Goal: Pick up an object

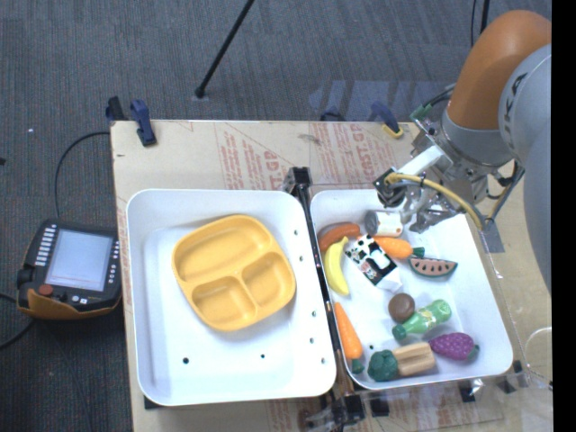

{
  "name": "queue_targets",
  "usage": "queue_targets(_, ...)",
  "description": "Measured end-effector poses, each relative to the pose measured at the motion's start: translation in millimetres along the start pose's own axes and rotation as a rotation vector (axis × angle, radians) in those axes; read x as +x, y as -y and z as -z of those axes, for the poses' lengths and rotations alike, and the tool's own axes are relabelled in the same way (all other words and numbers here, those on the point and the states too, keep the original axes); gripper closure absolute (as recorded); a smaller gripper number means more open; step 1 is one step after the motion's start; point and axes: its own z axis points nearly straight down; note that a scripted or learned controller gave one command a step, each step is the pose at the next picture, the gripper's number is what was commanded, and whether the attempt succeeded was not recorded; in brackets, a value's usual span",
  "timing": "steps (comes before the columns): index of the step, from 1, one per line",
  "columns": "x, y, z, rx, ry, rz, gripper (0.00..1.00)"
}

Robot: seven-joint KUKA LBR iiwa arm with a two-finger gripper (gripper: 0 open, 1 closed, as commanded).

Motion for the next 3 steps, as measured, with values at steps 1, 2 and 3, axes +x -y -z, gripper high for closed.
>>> queue_targets(1, -0.1, 0.9, 7.6, 0.006, 0.004, 0.007, 1.0)
queue_targets(2, 1.9, -50.6, 40.0, -0.028, -0.025, -0.236, 1.0)
queue_targets(3, 17.2, -42.8, -23.7, -0.021, -0.015, -0.195, 1.0)
